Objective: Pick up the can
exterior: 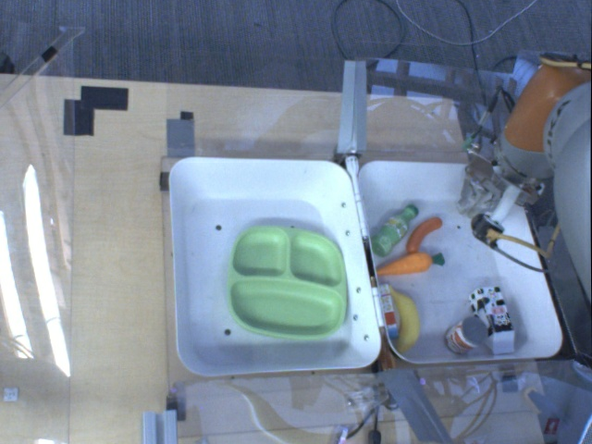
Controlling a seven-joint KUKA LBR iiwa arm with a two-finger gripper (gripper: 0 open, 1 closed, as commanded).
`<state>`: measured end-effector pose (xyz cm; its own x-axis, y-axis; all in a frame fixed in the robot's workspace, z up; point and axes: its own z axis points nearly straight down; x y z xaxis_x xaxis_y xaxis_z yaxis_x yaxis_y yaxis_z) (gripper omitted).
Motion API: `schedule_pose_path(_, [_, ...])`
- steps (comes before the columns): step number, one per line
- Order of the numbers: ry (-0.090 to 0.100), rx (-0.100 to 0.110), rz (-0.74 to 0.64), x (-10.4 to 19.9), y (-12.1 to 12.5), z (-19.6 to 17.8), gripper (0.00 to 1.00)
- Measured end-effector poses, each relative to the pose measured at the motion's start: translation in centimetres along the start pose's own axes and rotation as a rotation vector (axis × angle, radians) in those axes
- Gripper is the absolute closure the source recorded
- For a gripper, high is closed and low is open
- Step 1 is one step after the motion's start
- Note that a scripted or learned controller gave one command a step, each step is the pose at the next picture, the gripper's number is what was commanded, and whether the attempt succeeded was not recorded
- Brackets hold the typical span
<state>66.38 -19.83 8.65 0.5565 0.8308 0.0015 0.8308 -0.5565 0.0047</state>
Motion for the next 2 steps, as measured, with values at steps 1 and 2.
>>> schedule_pose_path(1, [0.001, -0.004, -0.198, 0.7, 0.5, -0.2, 1.0])
schedule_pose_path(2, [0.001, 0.003, 0.181, 1.6, -3.8, -0.4, 1.0])
